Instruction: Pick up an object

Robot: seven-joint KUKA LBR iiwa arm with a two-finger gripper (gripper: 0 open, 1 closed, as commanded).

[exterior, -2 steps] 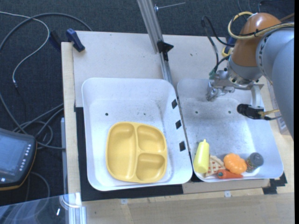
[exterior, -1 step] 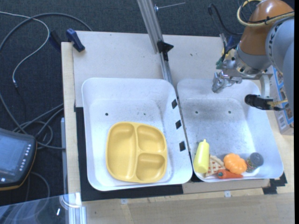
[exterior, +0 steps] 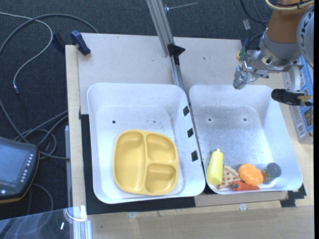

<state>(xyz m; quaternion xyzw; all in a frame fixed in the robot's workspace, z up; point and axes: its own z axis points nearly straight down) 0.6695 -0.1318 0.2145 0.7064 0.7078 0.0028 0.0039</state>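
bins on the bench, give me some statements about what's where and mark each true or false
1. The yellow divided tray lies in the left bin. True.
2. The yellow bottle stands in the left bin. False: it is in the right bin, near its front edge.
3. The orange ball lies beside the waffle piece. True.
4. The gripper is down among the toys. False: it hangs over the right bin's far rim, apart from them.

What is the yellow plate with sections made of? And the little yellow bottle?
The yellow divided plate looks like smooth matte plastic: one even colour, soft moulded ridges. The small yellow squeeze bottle also seems plastic, slightly glossy, probably a toy mustard bottle, though it is too small to be sure.
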